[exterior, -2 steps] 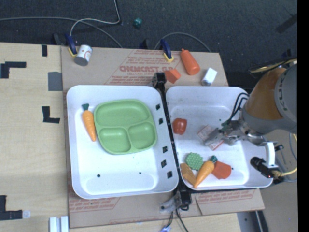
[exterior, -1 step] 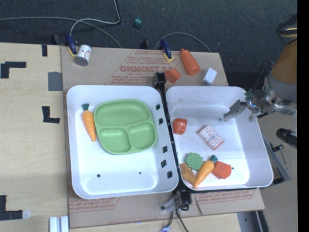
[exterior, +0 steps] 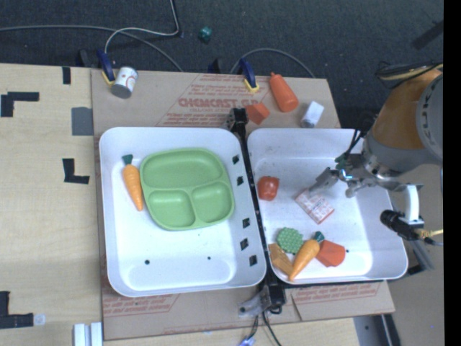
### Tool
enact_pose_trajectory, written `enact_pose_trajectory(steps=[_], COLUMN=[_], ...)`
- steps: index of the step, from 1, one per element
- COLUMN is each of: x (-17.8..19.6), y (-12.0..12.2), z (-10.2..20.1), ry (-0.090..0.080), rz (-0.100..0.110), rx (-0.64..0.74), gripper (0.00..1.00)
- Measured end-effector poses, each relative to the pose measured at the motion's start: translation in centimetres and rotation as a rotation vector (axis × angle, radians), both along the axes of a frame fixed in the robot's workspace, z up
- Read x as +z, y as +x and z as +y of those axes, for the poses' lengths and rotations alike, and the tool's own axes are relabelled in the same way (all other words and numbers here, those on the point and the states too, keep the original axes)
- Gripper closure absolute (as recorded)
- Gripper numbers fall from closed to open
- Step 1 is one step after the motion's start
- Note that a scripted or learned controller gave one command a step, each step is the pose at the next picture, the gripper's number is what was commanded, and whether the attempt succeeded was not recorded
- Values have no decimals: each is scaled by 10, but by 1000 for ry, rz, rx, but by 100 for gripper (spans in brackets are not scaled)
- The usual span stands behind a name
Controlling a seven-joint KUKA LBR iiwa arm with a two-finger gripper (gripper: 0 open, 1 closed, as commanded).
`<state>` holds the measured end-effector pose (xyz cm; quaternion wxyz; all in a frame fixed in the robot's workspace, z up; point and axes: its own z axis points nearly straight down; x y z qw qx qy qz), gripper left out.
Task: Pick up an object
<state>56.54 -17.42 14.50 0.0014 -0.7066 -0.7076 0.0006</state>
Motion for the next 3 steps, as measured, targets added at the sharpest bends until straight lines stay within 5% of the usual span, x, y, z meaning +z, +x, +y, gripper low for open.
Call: enact_pose_trajectory(steps=[1, 2, 3], x=[-2, -59, -58], y=[-1, 0, -33], z=[33, 9, 0], ry=[-1, -1, -4], rz=[-1, -4, -10], rx=[1, 0, 0], gripper=[0, 0, 0])
